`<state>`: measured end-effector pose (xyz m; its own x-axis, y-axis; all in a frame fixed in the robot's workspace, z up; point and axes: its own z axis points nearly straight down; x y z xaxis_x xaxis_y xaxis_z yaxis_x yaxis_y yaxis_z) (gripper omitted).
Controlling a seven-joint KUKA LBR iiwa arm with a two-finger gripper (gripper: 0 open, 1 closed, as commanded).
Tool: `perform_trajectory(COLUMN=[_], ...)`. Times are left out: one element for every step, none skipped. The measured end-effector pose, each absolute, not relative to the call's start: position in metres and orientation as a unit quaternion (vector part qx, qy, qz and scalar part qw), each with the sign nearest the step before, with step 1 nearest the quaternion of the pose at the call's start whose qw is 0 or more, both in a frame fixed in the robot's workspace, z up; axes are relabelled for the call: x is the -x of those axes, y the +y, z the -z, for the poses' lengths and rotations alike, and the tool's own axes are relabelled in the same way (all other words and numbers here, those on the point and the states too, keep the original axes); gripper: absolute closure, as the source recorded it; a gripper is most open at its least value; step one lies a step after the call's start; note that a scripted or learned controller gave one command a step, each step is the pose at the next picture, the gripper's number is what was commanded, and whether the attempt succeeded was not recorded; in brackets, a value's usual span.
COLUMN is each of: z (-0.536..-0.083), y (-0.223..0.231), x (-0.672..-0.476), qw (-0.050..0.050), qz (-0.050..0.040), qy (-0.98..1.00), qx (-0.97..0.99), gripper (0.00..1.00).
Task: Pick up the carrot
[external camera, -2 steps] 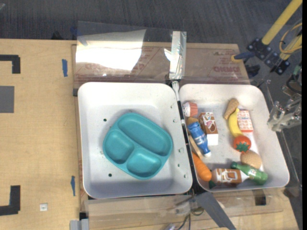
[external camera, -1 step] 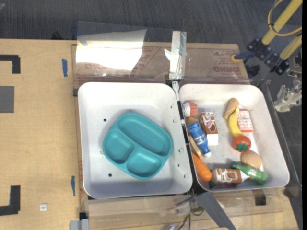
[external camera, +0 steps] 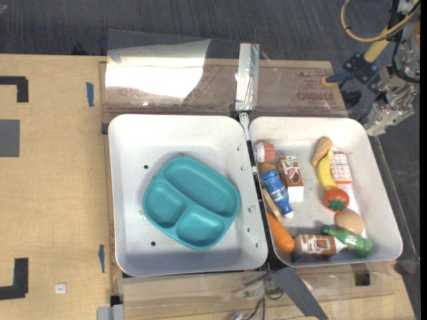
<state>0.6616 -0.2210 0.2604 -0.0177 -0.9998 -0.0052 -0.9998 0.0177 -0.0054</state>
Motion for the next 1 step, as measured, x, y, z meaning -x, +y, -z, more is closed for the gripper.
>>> perform_trajectory(z=[-0.3131], y=[-0.2218], x=[-0.6684], qw=[0.004], qz=[0.003], qy=[0.627], qx=[0.779], gripper=[1.0])
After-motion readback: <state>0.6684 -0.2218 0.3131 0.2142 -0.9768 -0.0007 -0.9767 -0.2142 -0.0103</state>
